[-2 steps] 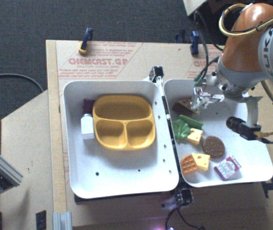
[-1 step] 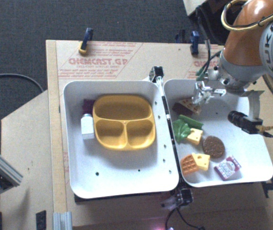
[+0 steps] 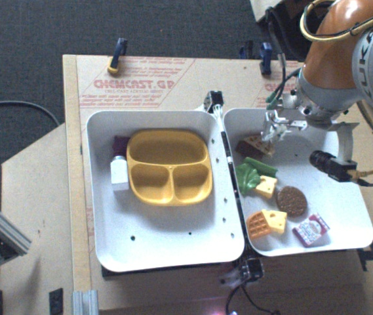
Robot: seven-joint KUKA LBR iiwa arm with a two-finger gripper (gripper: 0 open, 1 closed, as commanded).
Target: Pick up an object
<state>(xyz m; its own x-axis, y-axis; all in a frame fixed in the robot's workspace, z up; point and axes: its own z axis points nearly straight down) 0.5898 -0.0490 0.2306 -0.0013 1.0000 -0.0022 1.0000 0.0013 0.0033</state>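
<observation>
Hovering gripper (image 3: 273, 128) over far corner of right bin (image 3: 343, 231), just above brown wedge (image 3: 254, 146); I read that as my target, since tool sits nearest it. Whether tool is open, closed or gripping, cannot tell: too small, blurred against wrist.

Other food clustered nearer: leaf (image 3: 250, 173), cheese (image 3: 265, 187), cookie (image 3: 292, 201), waffle (image 3: 259, 225), packet (image 3: 311, 230).

Left bin (image 3: 173, 251) holds yellow tray (image 3: 169, 167), bottle (image 3: 119, 172) beside it; dark item behind bottle mostly hidden.

Glossy yellow plastic tray (image 3: 169, 167) in smooth white plastic bin (image 3: 101, 222).
</observation>
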